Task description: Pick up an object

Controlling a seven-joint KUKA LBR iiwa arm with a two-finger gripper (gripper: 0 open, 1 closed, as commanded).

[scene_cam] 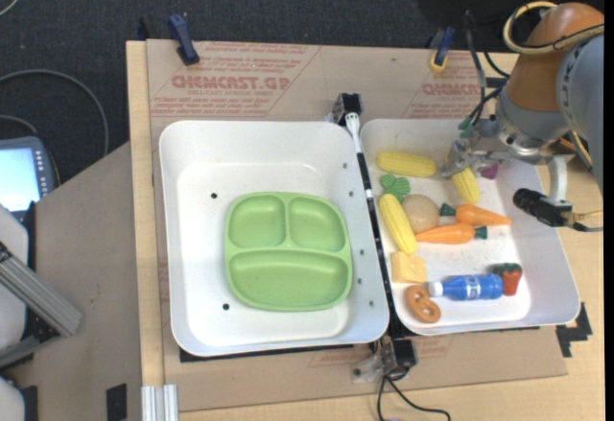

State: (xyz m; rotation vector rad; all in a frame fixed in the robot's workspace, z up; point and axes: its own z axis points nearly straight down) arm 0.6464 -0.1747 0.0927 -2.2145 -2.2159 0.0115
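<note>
The right bin [547, 280] holds several toy foods. A yellow corn cob [406, 163] lies at its back, with a small yellow piece [466, 186] to its right. Nearby are a green item [394, 186], a long yellow banana-like piece [397, 222], a beige lump [419, 211] and two carrots [477, 215] [446, 235]. Toward the front lie a cheese wedge [408, 267], a pretzel [422, 304] and a blue bottle [470, 288]. My gripper [459, 160] is low over the bin's back, between the corn cob and the small yellow piece.
The left bin [192, 179] carries a green divided plate [288, 251]. The arm's grey body with its orange band [552, 55] hangs over the right bin's back right corner. A black part [542, 206] juts over the bin's right side. Clamps [182, 37] [441, 47] grip the board's far edge.
</note>
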